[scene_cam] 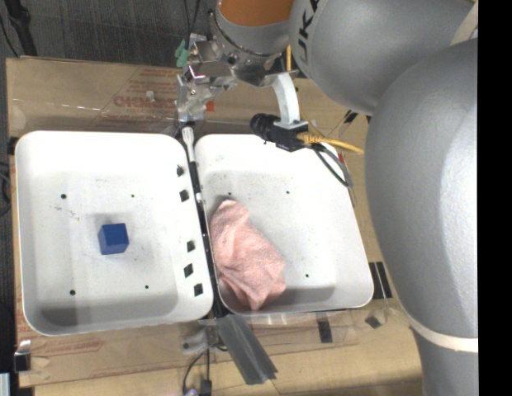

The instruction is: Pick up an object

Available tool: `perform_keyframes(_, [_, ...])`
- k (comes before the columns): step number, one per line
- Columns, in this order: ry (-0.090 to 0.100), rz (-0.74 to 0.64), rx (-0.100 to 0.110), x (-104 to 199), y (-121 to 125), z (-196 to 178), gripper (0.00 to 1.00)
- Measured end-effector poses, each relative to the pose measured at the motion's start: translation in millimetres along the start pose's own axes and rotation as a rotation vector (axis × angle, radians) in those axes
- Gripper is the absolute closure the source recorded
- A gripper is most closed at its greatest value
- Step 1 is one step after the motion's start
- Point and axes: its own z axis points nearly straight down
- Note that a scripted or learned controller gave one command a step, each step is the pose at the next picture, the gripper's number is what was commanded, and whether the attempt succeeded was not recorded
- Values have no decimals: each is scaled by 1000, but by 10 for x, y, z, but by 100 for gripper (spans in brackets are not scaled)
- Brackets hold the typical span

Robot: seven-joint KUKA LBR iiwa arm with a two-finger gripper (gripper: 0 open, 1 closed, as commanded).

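A small blue cube (113, 238) rests on the floor of the left bin (41, 163), left of its middle. A crumpled pink cloth (246, 256) lies in the right bin (322, 196), against its left wall and towards the front. My gripper (188, 110) hangs over the back end of the divider between the two bins, well behind both objects and touching neither. The orange-banded wrist sits just above it, and the bulky grey arm covers the right side of the view.
A black fitting with a yellow cable (282, 132) hangs over the right bin's back rim. Brown cardboard (91, 89) surrounds the bins. Black clips (190, 246) line the shared divider. A grey bar (244, 349) lies in front of the bins.
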Motion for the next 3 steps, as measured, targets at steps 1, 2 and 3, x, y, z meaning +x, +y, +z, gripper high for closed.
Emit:
perform_keyframes(1, [0,26,3,143,-155,-157,100])
perform_keyframes(2, [-1,28,2,131,-160,-86,100])
perform_keyframes(3, [0,2,-2,136,-145,-125,100])
